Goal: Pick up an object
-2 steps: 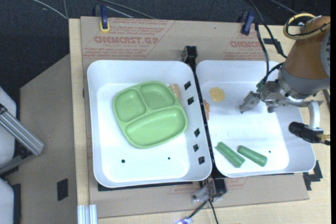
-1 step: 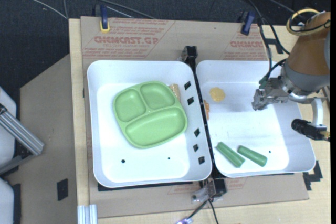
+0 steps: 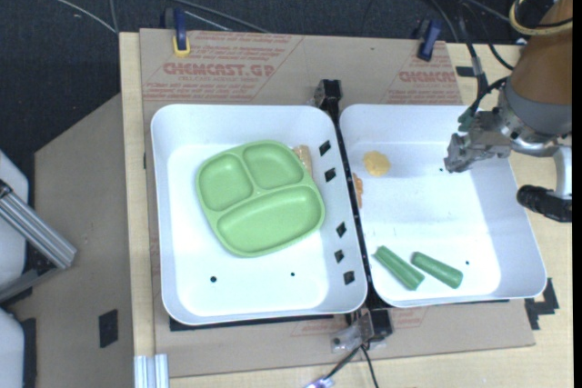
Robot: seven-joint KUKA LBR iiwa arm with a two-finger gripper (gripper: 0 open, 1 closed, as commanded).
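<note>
Gripper (image 3: 457, 156) over the right bin (image 3: 509, 223) — finger state impossible to tell.
Below lie a yellow piece (image 3: 376, 164) and two green sticks (image 3: 418, 268); nothing visibly held.

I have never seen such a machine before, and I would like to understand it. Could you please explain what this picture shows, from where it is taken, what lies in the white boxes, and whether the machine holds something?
One camera looks down at a slant on a bench. The grey and orange thing at the right is a robot arm; its gripper hangs over the right bin. Whether its fingers are open cannot be judged here, and nothing is seen between them.

The left bin holds a green divided plate. The right bin holds a small yellow object near its upper left and two green cylinder-shaped pieces near its front edge. Black clips join the two bins.
</note>
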